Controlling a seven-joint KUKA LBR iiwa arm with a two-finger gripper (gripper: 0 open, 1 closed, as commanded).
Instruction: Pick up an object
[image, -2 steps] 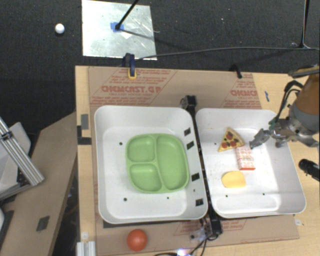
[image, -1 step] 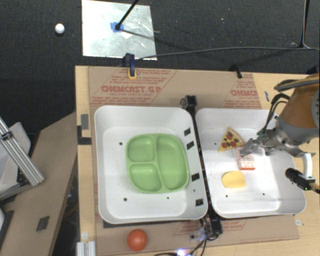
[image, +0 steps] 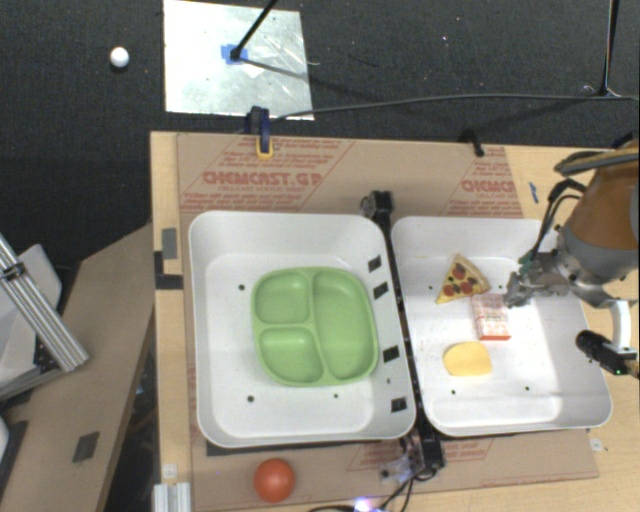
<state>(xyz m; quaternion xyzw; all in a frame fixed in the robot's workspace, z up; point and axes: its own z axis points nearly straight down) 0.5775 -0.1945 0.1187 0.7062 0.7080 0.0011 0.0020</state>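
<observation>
Grey metal meets white plastic as the arm's gripper (image: 522, 281) hangs low over the right bin (image: 560, 400), reaching in from the right; whether it is spread or pressed together cannot be told from this angle. Just below and to the left of its tip lies a small red-and-white packet (image: 491, 320), close beside the gripper and not visibly between any part of it. A toy pizza slice (image: 461, 279) rests to the gripper's left, near the packet's upper end, and a yellow rounded piece (image: 467, 359) sits just below the packet. The arm (image: 605, 225), its orange band visible, crosses the bin's right rim. In the left bin (image: 215, 400) a green divided plate (image: 313, 325) lies flat at the centre. On the cardboard-covered bench (image: 330, 170), an orange ball (image: 273, 479) sits in front of the left bin.
</observation>
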